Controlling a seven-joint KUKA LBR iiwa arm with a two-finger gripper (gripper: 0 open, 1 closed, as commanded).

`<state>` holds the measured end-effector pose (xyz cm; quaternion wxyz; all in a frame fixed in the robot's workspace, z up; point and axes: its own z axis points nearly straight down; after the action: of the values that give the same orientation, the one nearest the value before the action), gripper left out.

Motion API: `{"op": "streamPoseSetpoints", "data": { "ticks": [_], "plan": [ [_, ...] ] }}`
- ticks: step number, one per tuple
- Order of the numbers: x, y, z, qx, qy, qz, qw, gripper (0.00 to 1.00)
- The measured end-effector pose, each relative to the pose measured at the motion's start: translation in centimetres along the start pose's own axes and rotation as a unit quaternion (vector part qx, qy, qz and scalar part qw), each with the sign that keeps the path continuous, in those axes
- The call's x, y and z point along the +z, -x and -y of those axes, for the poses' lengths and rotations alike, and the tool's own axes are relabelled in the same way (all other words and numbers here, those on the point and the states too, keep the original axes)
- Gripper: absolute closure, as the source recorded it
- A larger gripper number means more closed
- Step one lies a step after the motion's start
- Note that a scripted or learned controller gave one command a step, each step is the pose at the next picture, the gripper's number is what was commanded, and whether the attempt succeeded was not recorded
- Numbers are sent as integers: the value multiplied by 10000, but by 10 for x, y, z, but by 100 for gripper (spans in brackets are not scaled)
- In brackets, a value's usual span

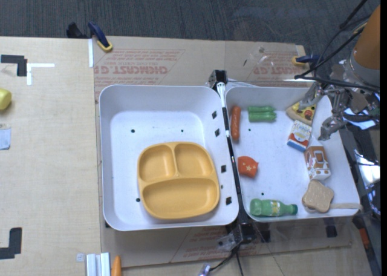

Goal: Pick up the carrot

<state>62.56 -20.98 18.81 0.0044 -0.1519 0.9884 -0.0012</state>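
Observation:
The carrot (235, 123) is a slim orange stick lying lengthwise along the left wall of the right bin (275, 181), near its far end. My gripper (321, 112) hangs over the far right side of that bin, well to the right of the carrot and apart from it. Its metal fingers stand open with nothing between them. Just beneath it are a pizza slice (301, 111) and a small carton (299, 136).
The right bin also holds a green vegetable (262, 114) beside the carrot, a red-orange piece (247, 166), a green bottle (273, 208), a snack pack (317, 163) and a bread slice (317, 196). In the left bin (115, 147) lies a yellow divided plate (178, 179).

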Motion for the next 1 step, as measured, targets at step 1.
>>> {"op": "streamPoseSetpoints", "data": {
  "ticks": [1],
  "plan": [
    [95,9,-104,-1734,28,-8,9848,0]
  ]
}}
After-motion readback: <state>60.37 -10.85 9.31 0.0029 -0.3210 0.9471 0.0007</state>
